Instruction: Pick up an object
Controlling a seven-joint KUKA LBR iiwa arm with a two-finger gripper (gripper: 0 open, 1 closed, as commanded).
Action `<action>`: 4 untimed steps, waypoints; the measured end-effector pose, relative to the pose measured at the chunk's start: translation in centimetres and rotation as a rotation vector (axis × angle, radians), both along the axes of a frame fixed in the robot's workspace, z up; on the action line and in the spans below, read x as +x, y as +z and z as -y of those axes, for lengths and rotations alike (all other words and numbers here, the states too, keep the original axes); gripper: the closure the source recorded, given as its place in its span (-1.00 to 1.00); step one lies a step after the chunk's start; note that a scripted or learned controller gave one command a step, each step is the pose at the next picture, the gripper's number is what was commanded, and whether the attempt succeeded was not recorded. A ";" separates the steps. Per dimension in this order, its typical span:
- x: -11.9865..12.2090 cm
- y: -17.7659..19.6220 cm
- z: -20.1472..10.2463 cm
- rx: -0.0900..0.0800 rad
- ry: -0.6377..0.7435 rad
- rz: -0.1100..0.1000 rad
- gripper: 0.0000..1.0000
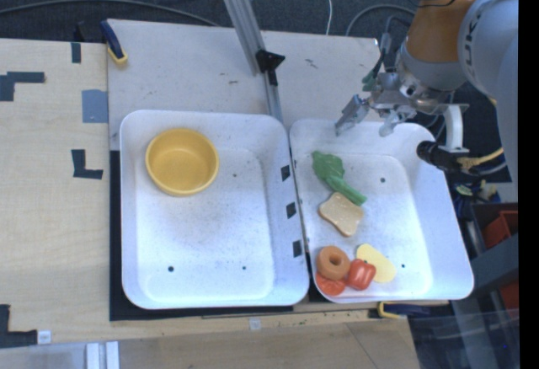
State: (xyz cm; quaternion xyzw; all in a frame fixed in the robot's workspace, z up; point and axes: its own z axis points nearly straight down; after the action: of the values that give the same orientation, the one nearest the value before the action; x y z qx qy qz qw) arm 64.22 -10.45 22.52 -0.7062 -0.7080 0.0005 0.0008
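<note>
Hovering above the far rim of the right bin (438,216), the jaws (368,117) stand spread apart with nothing between them, well apart from the food toys, so a descent from here would probably close on bare bin floor or clip the rim. The clustered pieces at the near end also invite a slip or a double catch, since they touch one another. The right bin holds five toys: one green vegetable (335,176), one bread slice (340,214), one doughnut (333,262), one red pepper (360,275) and one yellow piece (376,262); the left bin (210,224) holds one yellow bowl (181,160).
</note>
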 end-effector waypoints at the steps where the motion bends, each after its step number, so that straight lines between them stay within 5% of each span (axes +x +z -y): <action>1: 0.0 0.0 0.0 0.000 0.000 0.000 -1.00; 3: 0.3 -12.6 -0.7 -0.001 -0.001 -0.007 -1.00; 4: 0.2 -13.7 -0.7 -0.002 -0.001 -0.001 -1.00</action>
State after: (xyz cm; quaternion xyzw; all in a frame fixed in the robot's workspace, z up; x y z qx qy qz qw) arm 64.47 -9.73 8.79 -0.7064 -0.7078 0.0015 0.0004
